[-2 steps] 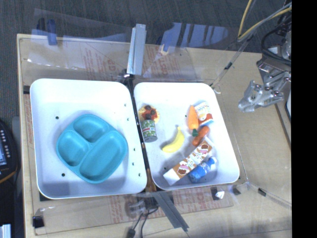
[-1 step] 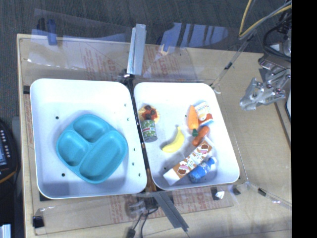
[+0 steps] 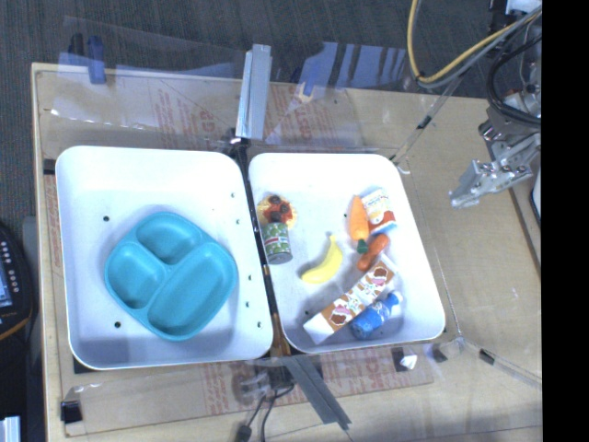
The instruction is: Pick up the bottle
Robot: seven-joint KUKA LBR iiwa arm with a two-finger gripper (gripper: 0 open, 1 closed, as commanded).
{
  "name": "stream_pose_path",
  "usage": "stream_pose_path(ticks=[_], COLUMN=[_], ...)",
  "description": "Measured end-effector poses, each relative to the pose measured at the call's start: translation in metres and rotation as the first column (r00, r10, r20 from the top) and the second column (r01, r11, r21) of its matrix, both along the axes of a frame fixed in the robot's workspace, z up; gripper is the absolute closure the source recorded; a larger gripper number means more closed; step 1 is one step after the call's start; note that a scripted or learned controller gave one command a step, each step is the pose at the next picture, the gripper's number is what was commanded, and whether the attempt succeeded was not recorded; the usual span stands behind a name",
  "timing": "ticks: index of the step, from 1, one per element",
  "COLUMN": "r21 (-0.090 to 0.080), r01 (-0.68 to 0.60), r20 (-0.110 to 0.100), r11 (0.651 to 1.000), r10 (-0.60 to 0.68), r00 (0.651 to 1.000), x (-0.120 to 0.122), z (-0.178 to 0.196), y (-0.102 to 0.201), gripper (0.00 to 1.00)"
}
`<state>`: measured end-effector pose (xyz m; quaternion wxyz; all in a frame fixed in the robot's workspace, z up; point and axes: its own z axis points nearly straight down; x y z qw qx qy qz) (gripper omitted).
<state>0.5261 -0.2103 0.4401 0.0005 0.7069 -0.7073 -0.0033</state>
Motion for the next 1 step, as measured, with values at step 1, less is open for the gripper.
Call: stream_pose_path(ticks=[1], r21=[0.001], r01=[-0.301], r20=[0.003], r11=[0.954], r10=[0.301], r00=[0.954], x=[-0.0024], z=[0.0002], y=[0.0], gripper=[1.0])
